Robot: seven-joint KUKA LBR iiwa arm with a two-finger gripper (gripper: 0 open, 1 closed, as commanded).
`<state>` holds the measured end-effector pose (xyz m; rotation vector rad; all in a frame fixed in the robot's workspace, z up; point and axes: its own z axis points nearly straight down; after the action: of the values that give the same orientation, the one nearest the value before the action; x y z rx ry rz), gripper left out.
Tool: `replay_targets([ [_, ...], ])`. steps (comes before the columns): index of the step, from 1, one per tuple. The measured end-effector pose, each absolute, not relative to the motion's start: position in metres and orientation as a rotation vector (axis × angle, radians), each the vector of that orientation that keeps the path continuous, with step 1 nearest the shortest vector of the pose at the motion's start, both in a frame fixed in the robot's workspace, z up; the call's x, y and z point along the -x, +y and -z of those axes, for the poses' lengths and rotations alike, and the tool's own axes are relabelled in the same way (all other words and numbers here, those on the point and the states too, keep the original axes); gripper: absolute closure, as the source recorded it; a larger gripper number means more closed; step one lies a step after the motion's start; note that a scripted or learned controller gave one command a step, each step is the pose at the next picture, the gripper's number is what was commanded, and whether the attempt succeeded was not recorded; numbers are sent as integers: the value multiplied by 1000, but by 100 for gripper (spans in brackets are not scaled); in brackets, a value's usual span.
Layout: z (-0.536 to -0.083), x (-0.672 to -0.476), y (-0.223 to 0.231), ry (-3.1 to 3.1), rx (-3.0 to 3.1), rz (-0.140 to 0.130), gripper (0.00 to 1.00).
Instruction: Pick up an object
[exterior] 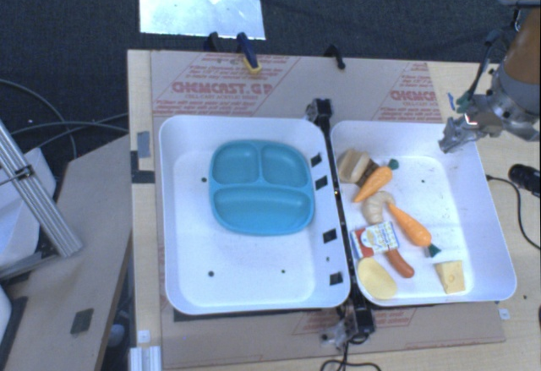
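Now the bench (211, 73) is carrying two white bins, and the left bin (182, 217) is holding a blue divided plate (260, 188). Beside that plate, the right bin (473, 217) is holding two carrots (374, 182), a sausage (401, 263), a cheese wedge (451, 276) and smaller blurred food pieces. Farther from the plate, the end effector (457, 134) is hovering over the right bin's far corner, the arm being cut off; its grip is unreadable.

The bench (380, 78) bears two white bins (186, 276), side by side.
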<state>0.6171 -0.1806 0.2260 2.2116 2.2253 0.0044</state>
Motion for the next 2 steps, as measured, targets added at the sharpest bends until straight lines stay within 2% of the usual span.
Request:
replay_targets([
  [2,-211,-577,-80,2234,-2213,-1,100],
])
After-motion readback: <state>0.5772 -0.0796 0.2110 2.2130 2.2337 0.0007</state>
